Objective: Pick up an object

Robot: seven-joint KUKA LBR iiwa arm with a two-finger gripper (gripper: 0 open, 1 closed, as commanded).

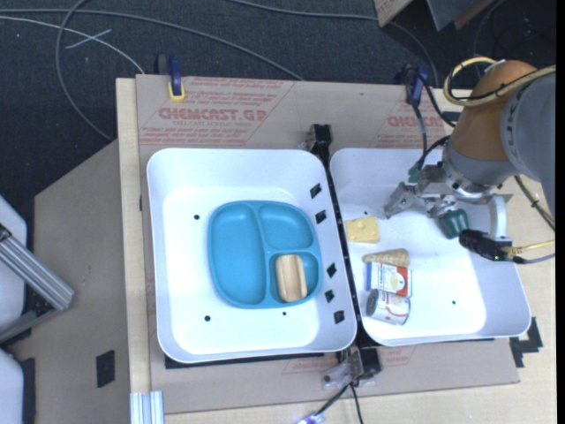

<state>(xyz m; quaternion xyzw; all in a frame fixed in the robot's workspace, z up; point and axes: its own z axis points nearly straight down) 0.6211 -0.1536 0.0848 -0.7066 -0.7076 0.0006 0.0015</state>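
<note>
**A:** Start with the big things. What is on the bench?

**B:** A bench board (265, 104) with red lettering bears two shallow white bins side by side. The left bin (177, 237) holds a blue divided plate (252, 250), and a tan, bread-like roll (290, 276) lies in the plate's lower right compartment. The right bin (485, 299) lies just beside it, with a dark divider running between the two.

**A:** And the arm?

**B:** The grey arm (530, 122) reaches in from the right, its orange band (481, 126) above the wrist. The gripper (395, 207) hangs over the upper part of the right bin, its fingers pointing left and downward.

**A:** Is it clenched on anything?

**B:** No. The fingers look spread apart, and nothing lies between them. The tips hang above bare white bin floor.

**A:** Where are the things it could take?

**B:** All in the right bin. A small white packet with red and blue print (389, 291) lies near the bin's lower left, with a tan wedge-like piece (389, 257) touching its top edge. A pale yellow block (362, 230) sits just above those, near the divider, below and left of the gripper's tips and apart from them. A small teal object (452, 223) shows beside the gripper's body; whether it belongs to the tool I cannot tell.
</note>
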